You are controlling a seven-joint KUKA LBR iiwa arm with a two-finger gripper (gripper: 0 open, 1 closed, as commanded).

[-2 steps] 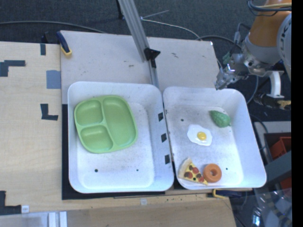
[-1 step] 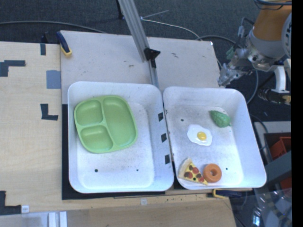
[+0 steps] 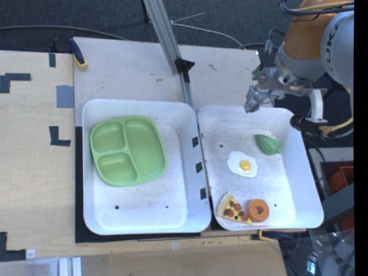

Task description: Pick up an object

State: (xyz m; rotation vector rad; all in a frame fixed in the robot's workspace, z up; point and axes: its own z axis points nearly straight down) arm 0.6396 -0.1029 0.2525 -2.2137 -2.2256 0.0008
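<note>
The gripper hangs over the far rim of the right shallow white bin, carrying nothing; near it lies the green leafy toy; the flat fried-egg toy, pizza-slice toy and orange doughnut toy lie apart, so each seems easy to grasp.

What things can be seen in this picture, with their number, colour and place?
bins: 2, white, side by side on the bench
divided plate: 1, light green, in the left bin
green item: 1, green, right bin, far part
fried egg: 1, white and yellow, right bin, middle
pizza slice: 1, yellow and red, right bin, near edge
donut: 1, orange, beside the pizza slice
gripper: 1, grey, above the right bin's far edge
</note>
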